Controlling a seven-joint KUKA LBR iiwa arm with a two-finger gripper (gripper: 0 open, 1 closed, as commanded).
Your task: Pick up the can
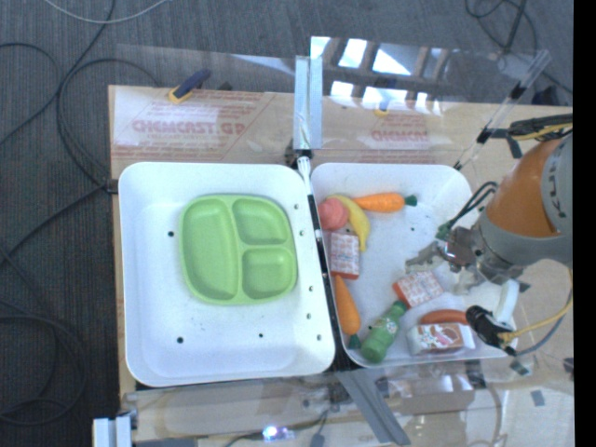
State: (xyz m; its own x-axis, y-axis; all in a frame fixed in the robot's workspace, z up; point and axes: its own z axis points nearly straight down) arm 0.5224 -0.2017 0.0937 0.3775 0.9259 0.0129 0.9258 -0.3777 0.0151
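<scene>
Red-and-white can [344, 254] lies on its side near the left wall of the right bin [430, 177]. Its long axis runs roughly from the far edge toward the near edge of the camera view. A peach-coloured fruit [332, 213] and a banana [359, 222] sit just beyond its far end, and an orange carrot [346, 308] lies just beyond its near end. Further right, a small red-and-white box [419, 289] lies between the can and the gripper [446, 249], which hangs over the bin's right half with nothing visibly held. Whether it is released or clenched cannot be told. The can lies well to the left of the gripper, so the reach probably has to cross the bin leftward.
</scene>
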